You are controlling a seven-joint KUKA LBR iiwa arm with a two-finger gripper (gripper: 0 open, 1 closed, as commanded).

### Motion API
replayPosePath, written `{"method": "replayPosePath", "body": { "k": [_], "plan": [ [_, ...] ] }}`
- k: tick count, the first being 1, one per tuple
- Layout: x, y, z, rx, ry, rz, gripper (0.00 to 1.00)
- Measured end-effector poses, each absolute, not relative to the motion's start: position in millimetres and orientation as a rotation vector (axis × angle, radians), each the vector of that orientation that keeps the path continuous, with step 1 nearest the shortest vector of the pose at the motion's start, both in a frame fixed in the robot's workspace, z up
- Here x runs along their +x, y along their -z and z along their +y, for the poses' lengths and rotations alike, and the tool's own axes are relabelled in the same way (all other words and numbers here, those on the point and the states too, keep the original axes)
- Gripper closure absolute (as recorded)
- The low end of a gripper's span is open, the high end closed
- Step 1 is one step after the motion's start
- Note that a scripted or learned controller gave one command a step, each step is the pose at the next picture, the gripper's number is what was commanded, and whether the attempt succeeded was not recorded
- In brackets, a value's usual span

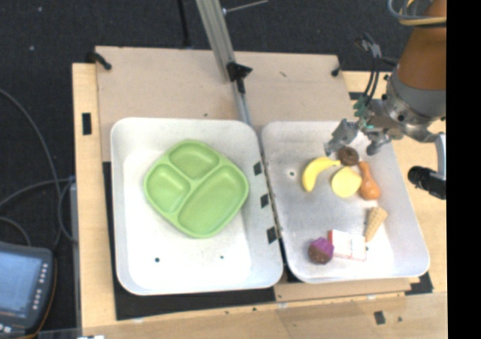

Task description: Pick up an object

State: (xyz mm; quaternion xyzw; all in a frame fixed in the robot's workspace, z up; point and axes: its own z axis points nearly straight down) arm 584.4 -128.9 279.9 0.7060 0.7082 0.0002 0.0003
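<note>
Camera view, near edge of the right bin [398,262]: a purple fruit [320,251] touches a red-and-white block [349,245], with a cone [373,222] just beyond. Further back lie a banana [316,173], a yellow ball [346,183] and a carrot [367,182]. A brown doughnut [348,155] sits between the gripper's [356,141] spread fingers, resting on the bin. A green divided plate [197,188] occupies the left bin [135,255].

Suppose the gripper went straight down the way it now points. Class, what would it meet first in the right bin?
Most likely the small brown doughnut-like piece, which lies just below the gripper, beside the banana. Depth is hard to judge from this slanted view, so it could instead land on the bin floor alongside.
</note>
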Motion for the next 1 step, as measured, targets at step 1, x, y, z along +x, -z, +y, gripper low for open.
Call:
{"method": "replayPosePath", "body": {
  "k": [1],
  "plan": [
    [584.4, -279.9, -129.1, 2.219, -0.002, 2.223, 0.00]
  ]
}}
